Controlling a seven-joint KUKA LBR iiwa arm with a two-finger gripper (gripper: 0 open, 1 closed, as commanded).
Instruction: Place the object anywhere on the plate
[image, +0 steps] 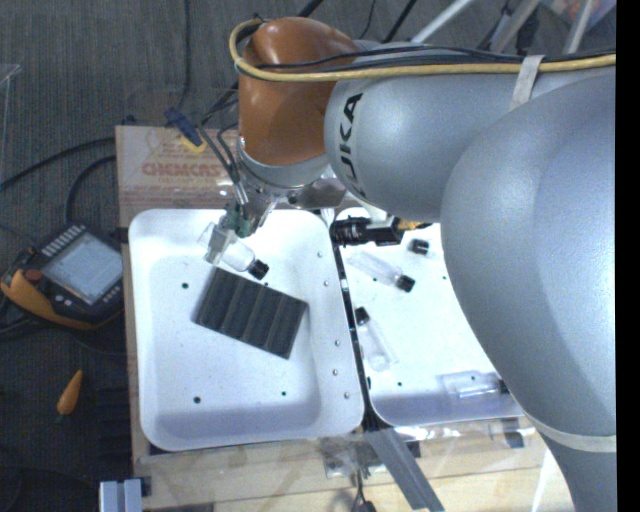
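Claw (232, 228) over left bin (160, 400), upper middle. Clear vial (237, 256) with black cap right at its tip, cap end pointing right-down. Cannot tell if claw grips vial or if vial rests on bin floor.

Plate (250, 313): dark ribbed slab, just below and slightly right of vial, long axis slanting down to right. Judgement: short move down-right puts vial on plate.

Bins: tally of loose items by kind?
Clear vials with black caps: 3, one by the gripper in the left bin, two in the right bin
Dark ribbed plate: 1
Clear flat piece: 1
Total: 5
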